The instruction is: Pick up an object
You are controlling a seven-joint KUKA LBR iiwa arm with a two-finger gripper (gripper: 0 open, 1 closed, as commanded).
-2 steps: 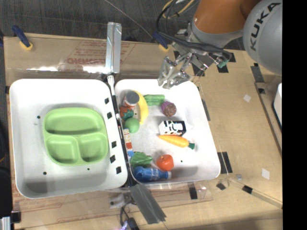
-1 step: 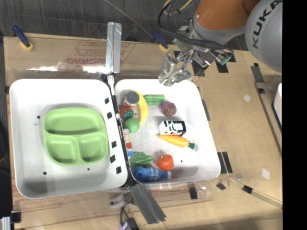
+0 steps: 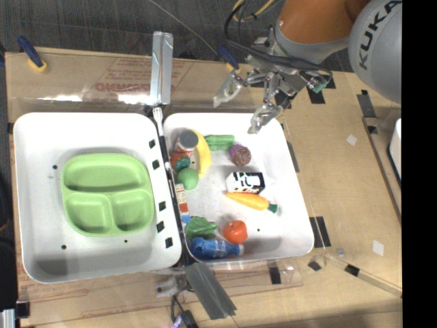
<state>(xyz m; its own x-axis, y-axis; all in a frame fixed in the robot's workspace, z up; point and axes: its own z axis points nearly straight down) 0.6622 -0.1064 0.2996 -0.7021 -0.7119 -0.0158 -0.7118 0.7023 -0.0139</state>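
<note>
Arm (image 3: 341,19) cut off by top edge.

Bench (image 3: 341,203): two white bins (image 3: 41,251) side by side.

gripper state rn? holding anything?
Gripper: open, fingers spread wide, nothing between them. It hangs over the back edge of the right bin, above the toys.

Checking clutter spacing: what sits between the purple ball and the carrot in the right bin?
Camera view: the black-and-white box lies between the purple ball and the carrot.
</note>
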